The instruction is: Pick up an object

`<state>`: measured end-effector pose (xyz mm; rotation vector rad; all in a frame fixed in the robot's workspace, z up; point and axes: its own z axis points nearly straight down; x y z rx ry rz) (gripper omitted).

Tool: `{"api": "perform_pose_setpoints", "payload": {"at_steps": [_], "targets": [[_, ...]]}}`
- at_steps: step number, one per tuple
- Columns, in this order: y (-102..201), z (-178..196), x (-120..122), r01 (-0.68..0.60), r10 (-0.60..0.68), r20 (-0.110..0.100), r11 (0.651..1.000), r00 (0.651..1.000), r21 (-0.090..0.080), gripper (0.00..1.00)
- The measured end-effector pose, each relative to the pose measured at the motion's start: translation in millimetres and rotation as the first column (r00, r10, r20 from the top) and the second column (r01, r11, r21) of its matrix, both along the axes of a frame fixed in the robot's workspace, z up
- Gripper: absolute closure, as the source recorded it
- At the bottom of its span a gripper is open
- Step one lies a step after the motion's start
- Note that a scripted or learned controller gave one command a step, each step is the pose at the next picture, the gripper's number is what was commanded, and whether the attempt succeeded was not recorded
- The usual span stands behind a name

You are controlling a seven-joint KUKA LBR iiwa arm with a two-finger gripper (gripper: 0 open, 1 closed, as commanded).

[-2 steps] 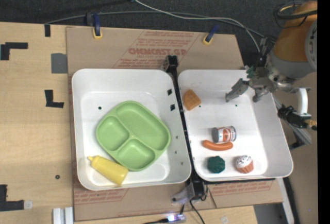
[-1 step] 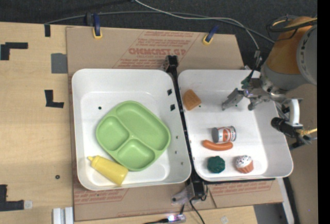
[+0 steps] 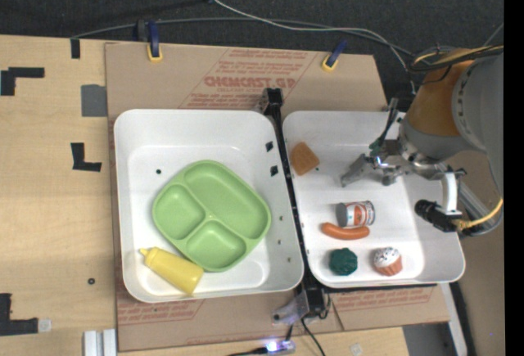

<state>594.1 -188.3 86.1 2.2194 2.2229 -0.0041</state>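
Overhead, slanted camera view: the gripper (image 3: 366, 169) hangs over the far part of the right bin (image 3: 434, 268), its two fingers spread into a moderately wide V with nothing between them. The nearest candidate for the pick, as a judgement, is the small can (image 3: 355, 214), which lies on its side just on the near side of the fingertips, apart from them. To do this step well, the fingers should be centred over the can's body and closed across its round flank, not along its length, and lowered far enough that the pads pass its widest part; a cylinder on its side may roll away if one finger touches first. The orange sausage-shaped piece (image 3: 343, 232) lies touching or just beside the can's near side, so the approach should avoid catching both. The can has a silver body with a red and white label, its end facing right. Also in the right bin: a tan bread-like slice (image 3: 304, 158) at the far left, a dark green lump (image 3: 343, 262) and a white and orange cupcake-like toy (image 3: 386, 261) along the near edge. The left bin (image 3: 131, 133) holds a green divided plate (image 3: 211, 215) and a yellow bottle (image 3: 172, 268) at its near left corner.
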Motion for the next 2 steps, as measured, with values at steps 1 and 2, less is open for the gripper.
{"api": "perform_pose_setpoints", "payload": {"at_steps": [1,2], "targets": [[0.3,13.8,1.3,-0.001,0.001,0.003,1.000,1.000,0.000,1.00],[2.2,55.4,0.1,0.000,0.000,0.002,1.000,1.000,0.002,1.00]]}}
